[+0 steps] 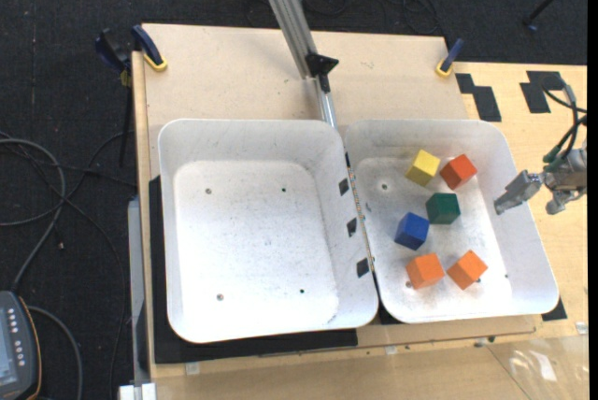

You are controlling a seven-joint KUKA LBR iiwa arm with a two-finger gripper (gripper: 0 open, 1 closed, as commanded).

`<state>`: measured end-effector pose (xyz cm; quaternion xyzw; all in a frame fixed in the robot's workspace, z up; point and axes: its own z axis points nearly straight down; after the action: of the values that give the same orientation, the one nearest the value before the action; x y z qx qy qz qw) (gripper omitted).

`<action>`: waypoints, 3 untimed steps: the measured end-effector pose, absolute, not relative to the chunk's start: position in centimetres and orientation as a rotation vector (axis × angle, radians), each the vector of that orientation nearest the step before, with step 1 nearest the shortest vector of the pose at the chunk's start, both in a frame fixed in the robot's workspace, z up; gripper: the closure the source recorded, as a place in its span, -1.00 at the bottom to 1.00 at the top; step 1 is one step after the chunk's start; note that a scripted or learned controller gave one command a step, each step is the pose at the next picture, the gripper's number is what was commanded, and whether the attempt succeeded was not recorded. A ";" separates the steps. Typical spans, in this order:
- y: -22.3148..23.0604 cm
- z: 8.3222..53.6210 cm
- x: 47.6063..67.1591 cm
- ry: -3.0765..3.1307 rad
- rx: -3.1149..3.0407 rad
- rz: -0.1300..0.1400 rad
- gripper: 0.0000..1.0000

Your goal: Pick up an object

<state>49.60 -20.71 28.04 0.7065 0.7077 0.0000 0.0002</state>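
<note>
Wooden bench (243, 80); right bin (523, 281): six cubes, none elongated.

A pale wooden bench (243, 76) stands on dark carpet (65, 164) strewn with black cables (37, 155)

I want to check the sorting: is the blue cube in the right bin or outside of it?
In. The blue cube rests on the floor of the right bin, inside its rim.

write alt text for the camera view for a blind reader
Six small cubes, one yellow, one green, one blue and three orange, sit in the right white bin. The pincer hangs at that bin's right rim.
</note>
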 end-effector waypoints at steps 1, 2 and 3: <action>-20.5 16.3 56.7 2.230 2.218 -0.003 -1.00; -18.9 10.3 64.9 2.221 2.222 0.000 -1.00; -18.9 11.2 65.1 2.224 2.214 -0.001 1.00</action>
<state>65.07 -18.88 11.25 0.7056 0.7086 -0.0002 0.0017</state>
